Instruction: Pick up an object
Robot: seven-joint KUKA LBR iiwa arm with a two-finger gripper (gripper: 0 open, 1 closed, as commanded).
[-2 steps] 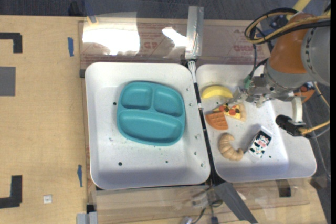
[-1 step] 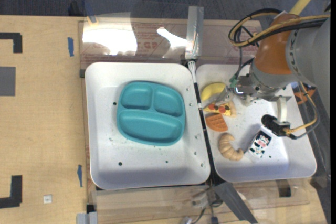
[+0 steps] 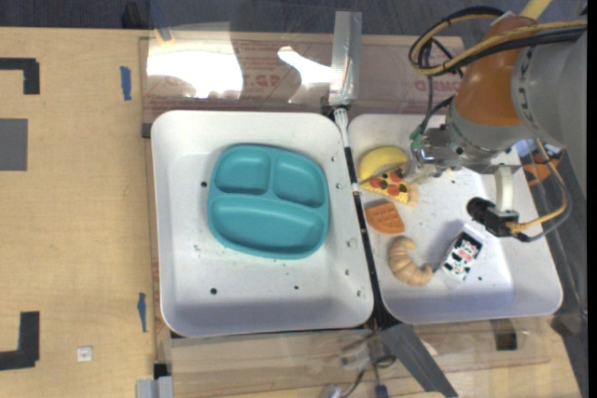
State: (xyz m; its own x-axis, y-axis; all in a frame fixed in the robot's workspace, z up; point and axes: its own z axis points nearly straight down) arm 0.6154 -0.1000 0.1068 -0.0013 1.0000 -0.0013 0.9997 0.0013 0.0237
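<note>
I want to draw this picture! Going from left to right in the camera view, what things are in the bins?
Teal divided tray → orange slice-shaped toy → toy croissant → small black-and-white pack. The yellow toy and the pizza slice sit above the orange one, overlapping it sideways, so I left them out.

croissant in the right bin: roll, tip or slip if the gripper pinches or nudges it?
The croissant looks like moulded toy food, so probably stiff and light. Its curved crescent lies flat: unlikely to roll, may pivot if nudged. Rounded, tapering ends could slip from a pinch. It touches the small card, which may shift.
</note>
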